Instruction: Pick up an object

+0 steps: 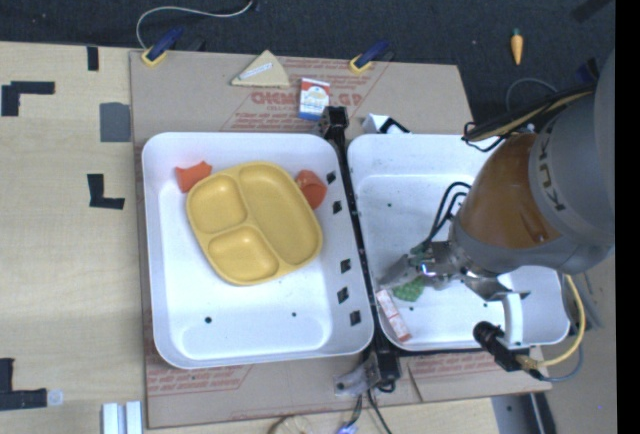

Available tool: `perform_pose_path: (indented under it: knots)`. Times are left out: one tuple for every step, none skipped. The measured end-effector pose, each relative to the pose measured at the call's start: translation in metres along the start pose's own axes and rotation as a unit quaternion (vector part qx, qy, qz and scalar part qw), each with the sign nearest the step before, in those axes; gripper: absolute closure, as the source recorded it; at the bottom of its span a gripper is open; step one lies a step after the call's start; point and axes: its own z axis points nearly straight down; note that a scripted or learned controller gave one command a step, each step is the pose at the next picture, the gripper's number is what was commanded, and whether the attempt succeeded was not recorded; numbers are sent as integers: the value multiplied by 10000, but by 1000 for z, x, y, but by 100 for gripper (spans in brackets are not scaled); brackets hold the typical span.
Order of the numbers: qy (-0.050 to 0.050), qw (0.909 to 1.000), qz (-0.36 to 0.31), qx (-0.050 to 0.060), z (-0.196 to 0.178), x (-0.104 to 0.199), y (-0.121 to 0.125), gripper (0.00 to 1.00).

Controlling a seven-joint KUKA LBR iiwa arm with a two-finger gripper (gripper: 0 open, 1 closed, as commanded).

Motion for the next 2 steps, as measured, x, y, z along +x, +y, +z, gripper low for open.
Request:
perform_pose_path:
  knots:
    - [-7,10000,7,1,-10,-1,0,100]
    - [13,10000,-9,35,-98,61,47,100]
